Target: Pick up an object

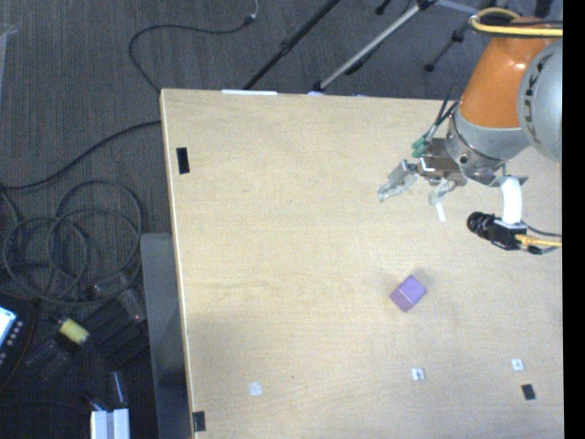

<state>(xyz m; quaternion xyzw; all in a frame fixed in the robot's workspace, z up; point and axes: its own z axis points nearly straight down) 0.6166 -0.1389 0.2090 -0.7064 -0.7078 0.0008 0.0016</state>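
End effector (416,187) with 2 fingers spread and nothing between them, hung over upper right of pale wooden table (274,245), well apart from small purple block (408,293) lying flat on table surface, lower down and slightly left of orange-banded arm (498,85).

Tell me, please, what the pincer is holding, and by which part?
Nothing: the pincer is open with nothing between its fingers, and the purple block lies apart on the board.

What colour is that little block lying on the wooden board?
The block is light purple, clearest in the camera view.
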